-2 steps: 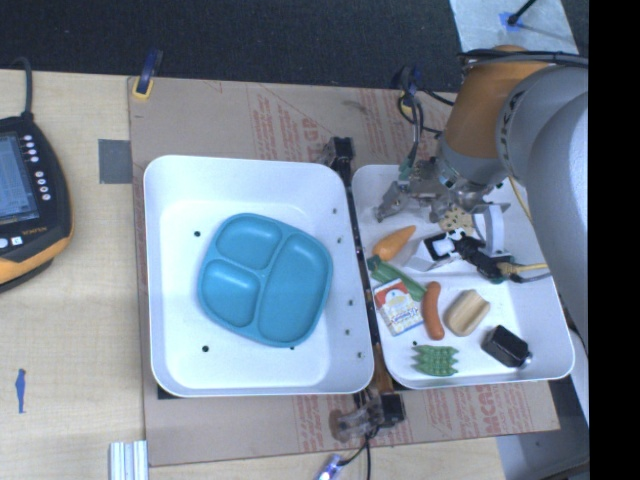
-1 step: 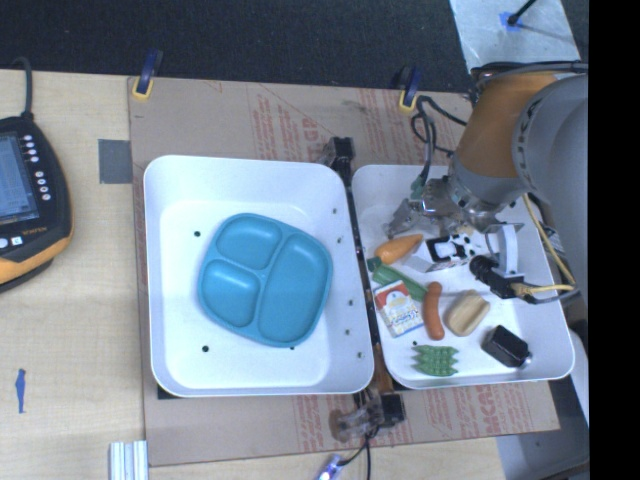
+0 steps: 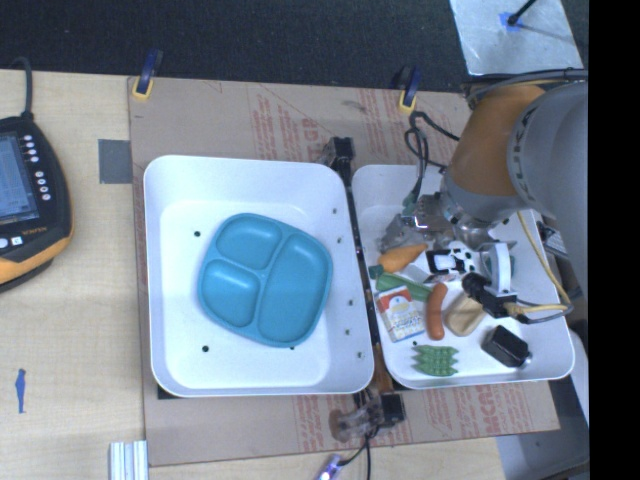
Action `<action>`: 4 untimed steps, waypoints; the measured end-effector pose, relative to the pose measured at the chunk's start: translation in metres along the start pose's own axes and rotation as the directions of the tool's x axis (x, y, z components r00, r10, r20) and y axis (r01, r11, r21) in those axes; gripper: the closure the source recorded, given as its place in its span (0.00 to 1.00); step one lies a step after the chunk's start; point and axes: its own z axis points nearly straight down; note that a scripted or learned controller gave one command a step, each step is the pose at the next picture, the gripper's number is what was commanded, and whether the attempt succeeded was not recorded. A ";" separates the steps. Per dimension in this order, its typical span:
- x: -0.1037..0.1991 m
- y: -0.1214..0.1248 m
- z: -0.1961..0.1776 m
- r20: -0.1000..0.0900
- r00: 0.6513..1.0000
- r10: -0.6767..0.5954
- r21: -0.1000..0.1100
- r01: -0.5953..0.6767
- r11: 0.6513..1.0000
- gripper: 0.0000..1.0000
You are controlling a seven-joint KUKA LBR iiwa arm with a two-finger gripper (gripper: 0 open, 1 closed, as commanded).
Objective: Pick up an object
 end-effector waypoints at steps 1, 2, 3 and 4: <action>-0.020 0.053 -0.001 -0.001 1.000 0.000 -0.003 0.000 1.000 0.00; -0.009 -0.006 0.000 0.000 1.000 0.000 -0.001 0.000 1.000 0.00; -0.054 0.053 -0.001 -0.001 1.000 0.001 -0.003 -0.001 1.000 0.00; -0.120 0.027 -0.095 0.001 1.000 0.002 -0.006 -0.002 1.000 0.00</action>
